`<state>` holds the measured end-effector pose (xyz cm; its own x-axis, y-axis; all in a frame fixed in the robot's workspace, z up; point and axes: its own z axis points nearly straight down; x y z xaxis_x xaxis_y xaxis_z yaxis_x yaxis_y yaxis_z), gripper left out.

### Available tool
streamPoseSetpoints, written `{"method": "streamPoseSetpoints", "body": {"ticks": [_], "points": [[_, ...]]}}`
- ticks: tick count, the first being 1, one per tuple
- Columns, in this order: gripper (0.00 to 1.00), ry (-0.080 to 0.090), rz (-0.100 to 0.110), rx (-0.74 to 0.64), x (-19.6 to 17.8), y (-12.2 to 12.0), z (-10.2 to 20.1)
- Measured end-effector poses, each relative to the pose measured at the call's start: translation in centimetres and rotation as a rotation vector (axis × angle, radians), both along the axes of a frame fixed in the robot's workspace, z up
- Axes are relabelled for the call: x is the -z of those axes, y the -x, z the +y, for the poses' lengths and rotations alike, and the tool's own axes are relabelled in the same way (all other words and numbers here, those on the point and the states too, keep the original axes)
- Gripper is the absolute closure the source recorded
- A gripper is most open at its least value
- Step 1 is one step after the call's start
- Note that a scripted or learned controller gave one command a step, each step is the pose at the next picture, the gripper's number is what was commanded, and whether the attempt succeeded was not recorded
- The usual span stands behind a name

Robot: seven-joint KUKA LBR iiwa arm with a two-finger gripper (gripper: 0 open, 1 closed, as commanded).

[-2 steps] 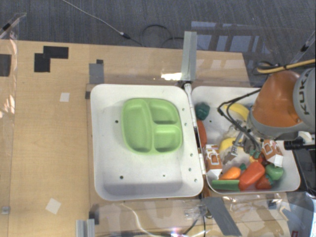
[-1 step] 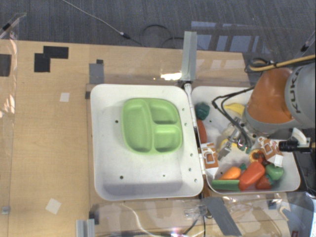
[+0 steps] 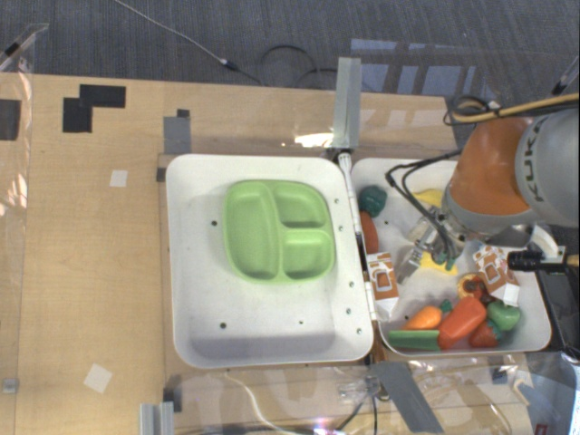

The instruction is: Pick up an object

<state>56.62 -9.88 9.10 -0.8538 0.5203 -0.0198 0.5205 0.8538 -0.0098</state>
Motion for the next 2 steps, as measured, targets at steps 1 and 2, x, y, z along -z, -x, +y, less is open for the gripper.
{"method": "streamPoseSetpoints", "body": {"ticks": [1, 2], "points": [[1.00, -0.007, -0.009, -0.007, -1.3, -0.3, 0.5], [1.00, -0.015, -0.012, -0.103, -16.3, -5.6, 1.5]]}}
